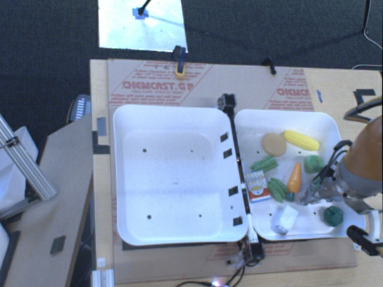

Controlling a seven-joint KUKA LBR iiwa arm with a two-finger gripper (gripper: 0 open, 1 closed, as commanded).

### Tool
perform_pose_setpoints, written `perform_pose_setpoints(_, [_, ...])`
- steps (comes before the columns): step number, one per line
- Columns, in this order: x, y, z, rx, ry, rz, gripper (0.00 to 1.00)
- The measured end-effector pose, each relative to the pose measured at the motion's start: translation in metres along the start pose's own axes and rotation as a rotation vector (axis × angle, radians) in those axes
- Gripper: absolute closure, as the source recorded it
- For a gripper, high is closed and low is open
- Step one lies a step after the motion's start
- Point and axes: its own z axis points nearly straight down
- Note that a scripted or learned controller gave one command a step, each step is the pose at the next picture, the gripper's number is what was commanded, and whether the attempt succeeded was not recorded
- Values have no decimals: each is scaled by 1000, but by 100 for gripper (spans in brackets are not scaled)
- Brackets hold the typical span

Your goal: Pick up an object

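The right bin (pixel 323 122) holds several toy foods. A yellow corn cob (pixel 301 140) and a tan round biscuit (pixel 274 144) lie at the back. In the middle are a green pod (pixel 264 163), an orange carrot (pixel 294 177) and a small green ball (pixel 312 163). Nearer the front lie a red-and-white carton (pixel 257 186), a green cucumber (pixel 277 189), a white crumpled piece (pixel 285 218) and a dark green lump (pixel 332 215). My gripper (pixel 312 191) hangs low in this bin, just right of the carrot and above the white piece.
The left bin (pixel 128 160) sits beside the right one, with a black clip strip (pixel 234 160) along the shared rims. The arm's orange band (pixel 366 160) comes in over the right bin's right edge. Cardboard (pixel 155 82) lies under both bins.
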Motion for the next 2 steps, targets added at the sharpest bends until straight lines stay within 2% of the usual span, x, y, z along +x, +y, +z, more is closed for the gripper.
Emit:
perform_pose_setpoints(1, [32,71,-8,-14,-5,-13,100])
perform_pose_setpoints(2, [10,93,-8,-12,-5,-8,100])
